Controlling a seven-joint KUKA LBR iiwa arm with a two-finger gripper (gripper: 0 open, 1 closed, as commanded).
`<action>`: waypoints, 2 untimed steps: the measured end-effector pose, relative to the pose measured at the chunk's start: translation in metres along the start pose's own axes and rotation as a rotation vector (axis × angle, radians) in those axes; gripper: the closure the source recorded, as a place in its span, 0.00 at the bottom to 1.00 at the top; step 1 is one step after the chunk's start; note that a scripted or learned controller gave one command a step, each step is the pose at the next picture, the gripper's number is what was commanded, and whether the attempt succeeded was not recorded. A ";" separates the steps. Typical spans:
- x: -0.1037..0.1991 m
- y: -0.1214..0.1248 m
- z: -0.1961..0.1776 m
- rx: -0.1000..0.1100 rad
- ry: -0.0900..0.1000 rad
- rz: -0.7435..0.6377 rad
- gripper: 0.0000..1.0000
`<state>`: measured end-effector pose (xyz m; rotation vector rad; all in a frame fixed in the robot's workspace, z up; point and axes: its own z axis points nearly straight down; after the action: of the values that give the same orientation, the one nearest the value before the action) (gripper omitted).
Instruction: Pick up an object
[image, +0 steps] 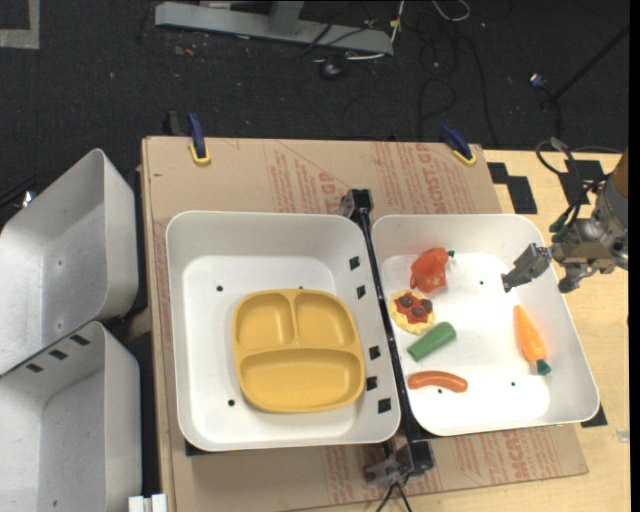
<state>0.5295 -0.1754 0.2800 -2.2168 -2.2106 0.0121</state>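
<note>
The things I may pick lie in the right white shallow bin (575, 395): a small orange toy carrot with a dark green tip (531, 338) near the right wall, a red toy sausage (438, 381) toward the front, a green toy pickle (431, 341) just behind it, a round yellow toy pizza slice with dark red toppings (412, 311) touching the pickle's left end, and a red toy pepper with a wrinkled shape (430, 268) behind the pizza. My gripper (545, 266) is over the right rear part of this bin, above the white floor, behind the carrot and apart from it. I see two dark fingers, one (524, 267) pointing to the left and one on the right, with a gap between them, so my hand is spread and nothing is between the fingers. In the left white shallow bin (190, 300) rests a yellow plastic plate with three compartments (298, 350). Both bins stand on a brown cardboard sheet (300, 170).
</note>
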 end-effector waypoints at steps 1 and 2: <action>0.001 0.002 -0.007 -0.013 -0.003 -0.004 0.00; 0.002 0.013 0.043 -0.013 -0.002 -0.002 0.00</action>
<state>0.5421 -0.1737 0.2366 -2.2220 -2.2204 0.0006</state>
